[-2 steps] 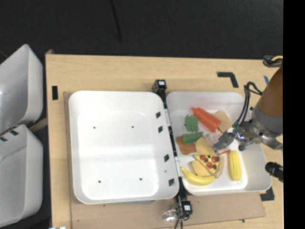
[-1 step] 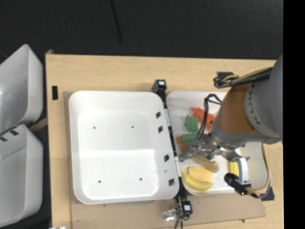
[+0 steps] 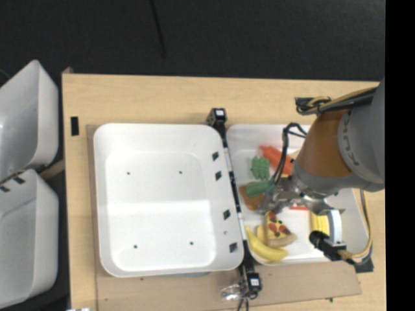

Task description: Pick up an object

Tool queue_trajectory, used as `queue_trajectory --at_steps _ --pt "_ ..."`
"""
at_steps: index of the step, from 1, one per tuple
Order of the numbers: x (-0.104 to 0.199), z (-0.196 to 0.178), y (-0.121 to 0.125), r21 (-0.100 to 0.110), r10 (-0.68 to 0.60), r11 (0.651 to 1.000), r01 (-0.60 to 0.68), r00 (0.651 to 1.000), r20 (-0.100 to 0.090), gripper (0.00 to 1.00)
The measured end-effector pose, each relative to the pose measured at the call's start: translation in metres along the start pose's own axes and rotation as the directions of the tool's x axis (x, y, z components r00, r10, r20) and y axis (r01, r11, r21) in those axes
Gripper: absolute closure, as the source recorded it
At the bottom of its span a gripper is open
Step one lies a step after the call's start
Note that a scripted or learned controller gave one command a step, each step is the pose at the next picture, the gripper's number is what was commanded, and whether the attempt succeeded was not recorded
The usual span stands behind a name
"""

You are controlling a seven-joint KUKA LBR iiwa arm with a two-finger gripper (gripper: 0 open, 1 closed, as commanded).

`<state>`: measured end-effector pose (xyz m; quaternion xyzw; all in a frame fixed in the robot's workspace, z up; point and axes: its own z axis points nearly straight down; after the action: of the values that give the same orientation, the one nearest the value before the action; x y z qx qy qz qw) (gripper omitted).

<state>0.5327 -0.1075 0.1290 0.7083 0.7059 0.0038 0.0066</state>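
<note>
Two shallow white bins sit side by side on a pale wooden surface (image 3: 149, 96). The left bin (image 3: 162, 199) shows a bare white floor. The right bin (image 3: 249, 138) holds toy food: a green leafy piece (image 3: 260, 168), an orange carrot (image 3: 272, 153), a pizza slice (image 3: 279, 230) and a yellow banana (image 3: 264, 248) at its near edge. The grey and orange arm reaches in from the right, its gripper (image 3: 280, 196) low among the toys; whether the fingers are spread or pinching cannot be told. No writing is readable.
</note>
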Motion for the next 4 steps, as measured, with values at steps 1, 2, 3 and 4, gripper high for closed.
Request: queue_trajectory --at_steps 1,2,3,4 --pt "0.003 0.020 0.068 -0.005 -0.007 1.000 0.007 1.000 0.000 1.00" --pt "-0.075 0.018 0.031 -0.013 0.000 1.000 0.000 1.000 0.005 1.00" --pt "-0.030 -0.019 -0.024 0.009 -0.006 1.000 0.006 1.000 -0.003 1.00" --pt "-0.029 -0.010 0.027 0.008 -0.007 1.000 0.007 1.000 -0.002 1.00"
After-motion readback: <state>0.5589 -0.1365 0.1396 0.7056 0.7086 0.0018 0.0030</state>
